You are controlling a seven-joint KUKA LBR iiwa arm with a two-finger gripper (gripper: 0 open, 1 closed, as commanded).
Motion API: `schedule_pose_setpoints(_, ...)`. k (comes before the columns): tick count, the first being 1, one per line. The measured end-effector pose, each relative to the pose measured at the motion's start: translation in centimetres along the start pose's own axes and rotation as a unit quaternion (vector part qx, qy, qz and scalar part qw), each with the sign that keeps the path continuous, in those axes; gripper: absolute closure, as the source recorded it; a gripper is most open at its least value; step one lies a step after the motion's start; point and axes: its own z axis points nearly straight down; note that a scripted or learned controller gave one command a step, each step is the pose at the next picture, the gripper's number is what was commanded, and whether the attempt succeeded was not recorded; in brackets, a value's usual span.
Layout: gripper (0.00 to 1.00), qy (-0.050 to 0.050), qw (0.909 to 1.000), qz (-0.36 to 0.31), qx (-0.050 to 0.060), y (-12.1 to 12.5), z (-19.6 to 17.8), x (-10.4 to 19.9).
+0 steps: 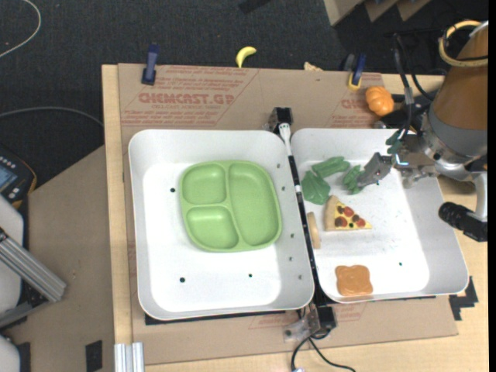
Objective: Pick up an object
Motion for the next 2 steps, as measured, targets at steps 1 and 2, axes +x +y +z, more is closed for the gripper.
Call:
schedule_pose_setpoints(1,0.00,0.002,1.0000,0.000,0.007,-3.2,12.5,2.1)
schedule_pose_setpoints(2,1.00,-0.001,1.0000,0.001,-0.002,-2.7,10.7,1.9)
